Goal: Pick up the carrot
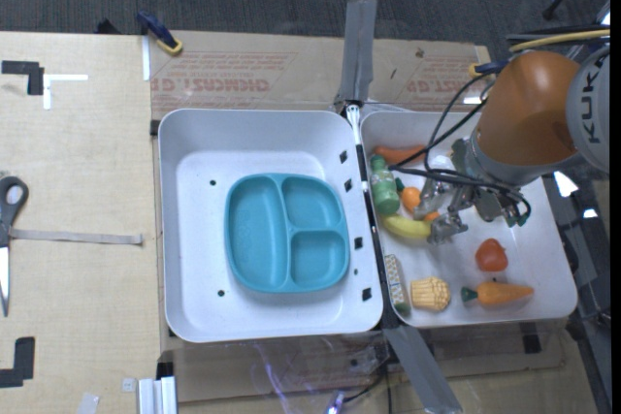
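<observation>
Pale wooden desk [68,170], dark carpet beyond it; brown cardboard [252,73] under the two white bins, its red print mirrored and unreadable to us. Left bin [184,305] carries a teal divided plate [288,233].

Arm [529,111] enters from the right, orange band bulging over the right bin [553,305]; white letters "KU" show on its grey link. We see the gripper [448,213] low in that bin, just beside a banana [408,228] and a small orange fruit [411,199]. Whether it is released or clenched we cannot tell.

Carrot [500,293] lies flat near the bin's front wall, green top toward the corn cob [430,293], well apart from the gripper, below a red tomato [491,255].
</observation>
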Action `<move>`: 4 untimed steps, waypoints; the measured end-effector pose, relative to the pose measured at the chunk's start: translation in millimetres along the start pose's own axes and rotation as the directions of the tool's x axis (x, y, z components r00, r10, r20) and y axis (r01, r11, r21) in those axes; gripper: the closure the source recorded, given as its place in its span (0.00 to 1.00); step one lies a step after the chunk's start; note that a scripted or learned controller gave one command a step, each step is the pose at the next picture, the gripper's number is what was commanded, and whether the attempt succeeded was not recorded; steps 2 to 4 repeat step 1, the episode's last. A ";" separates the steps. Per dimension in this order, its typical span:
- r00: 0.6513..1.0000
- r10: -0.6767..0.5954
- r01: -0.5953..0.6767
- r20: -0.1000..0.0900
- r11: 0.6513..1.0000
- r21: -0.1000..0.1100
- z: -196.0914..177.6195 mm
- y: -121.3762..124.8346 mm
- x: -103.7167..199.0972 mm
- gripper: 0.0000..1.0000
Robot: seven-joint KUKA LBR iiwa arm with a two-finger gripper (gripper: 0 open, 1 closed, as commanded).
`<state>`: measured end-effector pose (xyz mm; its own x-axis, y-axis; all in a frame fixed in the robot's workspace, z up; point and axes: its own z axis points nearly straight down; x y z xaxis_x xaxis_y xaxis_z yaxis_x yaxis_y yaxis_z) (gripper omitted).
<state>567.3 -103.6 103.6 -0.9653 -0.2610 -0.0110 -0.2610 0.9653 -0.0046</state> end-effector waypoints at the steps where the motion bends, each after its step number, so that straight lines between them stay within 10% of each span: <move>1: 0.999 0.033 -0.033 -0.005 0.999 -0.003 -89.4 75.0 -15.9 1.00; 4: 0.999 0.033 -0.033 -0.005 0.999 -0.003 -89.4 75.0 -15.9 1.00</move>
